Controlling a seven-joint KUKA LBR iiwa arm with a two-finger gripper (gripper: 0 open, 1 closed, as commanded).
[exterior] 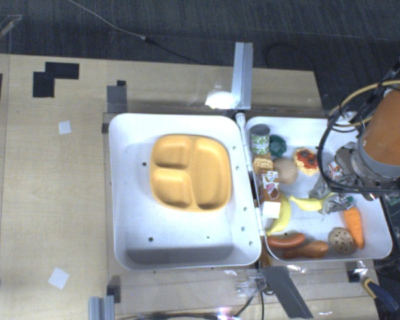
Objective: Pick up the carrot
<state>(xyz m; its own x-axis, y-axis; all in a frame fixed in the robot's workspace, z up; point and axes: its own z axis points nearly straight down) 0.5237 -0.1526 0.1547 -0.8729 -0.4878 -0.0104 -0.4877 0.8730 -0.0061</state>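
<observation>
Since the carrot [353,226] lies at the lower right of the frame, inside the right bin [387,245] near its right wall, start there. It is orange, tapered, lying roughly up-down in the picture with the thick end toward the top. Likely a toy: light, stiff, smooth, so prone to slip or roll if pinched off-centre. Best hold, I judge, is across the thick upper half, closing across its width.

Lower row of that bin: a brown knobbly ball [342,241] just left of the carrot, nearly touching, then two sausages [300,245] along the bottom wall. That ball crowds the left side of the carrot, little room there.

Middle: a banana [281,217], another yellow piece [308,204], a white block [271,209]. The hand [333,201] sits just above and left of the carrot's top end, under the grey wrist and orange band; how far open it is cannot be told, and nothing shows held in it.

Further up: a potato-like lump [287,171], a small red-yellow item [307,160], a can [259,139], a dark green thing [277,145].

Left bin [130,199] holds a yellow divided tray [190,172], well apart from the carrot. Pale wooden surface [47,199] beyond.
</observation>
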